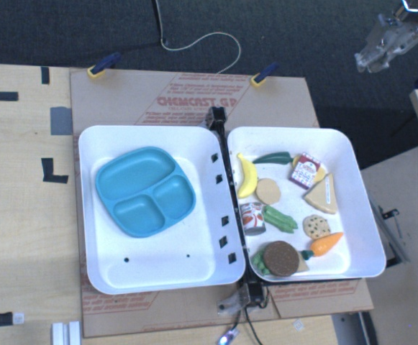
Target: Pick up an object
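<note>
The right bin [358,185] holds several toy foods: a yellow banana [247,176], a green pepper [272,158], a red and white packet [304,170], a cheese wedge [324,193], a round tan cracker [268,191], a small can [252,218], a green pea pod [280,218], a cookie [316,226], a carrot [326,244] and a burger [280,258]. My gripper [378,50] hangs at the top right, well outside and beyond the bins, over the dark floor. It is blurred and small.
A blue divided plate [145,190] lies in the left bin [93,264]. Both bins rest on a cardboard sheet [194,99] held by two clamps. A white cable [194,42] loops behind the bins.
</note>
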You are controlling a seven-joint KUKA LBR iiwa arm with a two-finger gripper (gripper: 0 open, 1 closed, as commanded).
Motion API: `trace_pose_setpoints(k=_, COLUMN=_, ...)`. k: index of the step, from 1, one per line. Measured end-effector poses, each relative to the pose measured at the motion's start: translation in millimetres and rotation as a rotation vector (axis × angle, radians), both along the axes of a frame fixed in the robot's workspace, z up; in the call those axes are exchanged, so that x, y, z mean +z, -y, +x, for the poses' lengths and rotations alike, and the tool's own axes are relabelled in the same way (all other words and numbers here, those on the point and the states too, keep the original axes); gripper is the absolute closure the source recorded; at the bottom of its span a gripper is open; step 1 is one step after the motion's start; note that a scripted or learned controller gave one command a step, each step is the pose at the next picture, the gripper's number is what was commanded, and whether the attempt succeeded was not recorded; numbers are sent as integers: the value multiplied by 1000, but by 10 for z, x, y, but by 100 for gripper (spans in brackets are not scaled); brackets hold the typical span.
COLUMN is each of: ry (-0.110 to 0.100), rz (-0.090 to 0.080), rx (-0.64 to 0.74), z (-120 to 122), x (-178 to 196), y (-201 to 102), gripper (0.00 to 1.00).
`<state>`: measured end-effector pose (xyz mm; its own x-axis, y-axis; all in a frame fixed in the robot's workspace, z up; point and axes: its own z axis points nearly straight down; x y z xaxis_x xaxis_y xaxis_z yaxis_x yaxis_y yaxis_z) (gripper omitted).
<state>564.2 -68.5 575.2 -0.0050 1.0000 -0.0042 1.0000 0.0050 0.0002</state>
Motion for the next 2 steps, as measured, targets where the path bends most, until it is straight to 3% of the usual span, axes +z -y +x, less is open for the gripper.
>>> trace_pose_setpoints(k=2, ry=0, rz=0, rx=1, z=8, x=202, y=-10, gripper=100)
